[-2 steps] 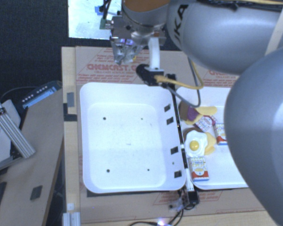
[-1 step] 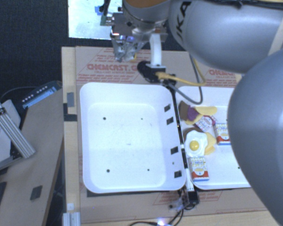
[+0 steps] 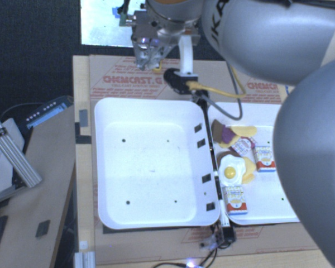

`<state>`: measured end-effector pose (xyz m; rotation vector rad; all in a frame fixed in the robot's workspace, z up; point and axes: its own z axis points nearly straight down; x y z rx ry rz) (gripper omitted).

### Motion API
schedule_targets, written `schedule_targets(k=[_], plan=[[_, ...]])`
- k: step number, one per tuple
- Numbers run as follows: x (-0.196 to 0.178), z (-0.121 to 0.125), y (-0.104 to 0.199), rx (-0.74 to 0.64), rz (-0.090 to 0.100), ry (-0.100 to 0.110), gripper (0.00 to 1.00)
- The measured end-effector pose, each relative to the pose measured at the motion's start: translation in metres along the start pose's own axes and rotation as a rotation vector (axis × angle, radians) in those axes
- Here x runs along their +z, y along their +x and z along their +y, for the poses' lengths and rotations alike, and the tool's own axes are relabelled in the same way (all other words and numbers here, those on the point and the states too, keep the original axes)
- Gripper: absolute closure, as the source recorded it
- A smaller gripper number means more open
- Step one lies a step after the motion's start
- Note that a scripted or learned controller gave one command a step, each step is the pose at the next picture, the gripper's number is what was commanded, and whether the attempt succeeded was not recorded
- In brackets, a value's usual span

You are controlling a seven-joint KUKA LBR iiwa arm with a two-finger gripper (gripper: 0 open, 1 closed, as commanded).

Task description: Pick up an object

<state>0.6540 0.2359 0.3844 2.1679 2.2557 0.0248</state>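
Brown cardboard lay under two shallow white plastic bins point(image 3: 151, 108). Up top hung the grey metal gripper point(image 3: 148, 57) — I could not tell its state — well apart from the yellow-and-white toy fried egg point(image 3: 233, 170), down and right.

The toy fried egg point(image 3: 232, 171) lies in the right bin point(image 3: 268, 215), a small carton point(image 3: 235, 200) just before it.

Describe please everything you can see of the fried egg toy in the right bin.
The fried egg toy looks like flat plastic: a white, irregular round shape with a raised yellow yolk near its middle. It lies flat, yolk up, on the floor of the right bin, close to the wall dividing the two bins. A yellow piece borders its right edge, and a small white and red carton lies just below it.
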Motion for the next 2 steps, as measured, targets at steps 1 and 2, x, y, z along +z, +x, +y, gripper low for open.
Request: schedule_targets(k=[1,2], plan=[[-0.011,0.0,0.001,-0.004,0.0,-0.002,1.0],[-0.022,0.001,0.001,-0.009,-0.001,-0.005,1.0]])
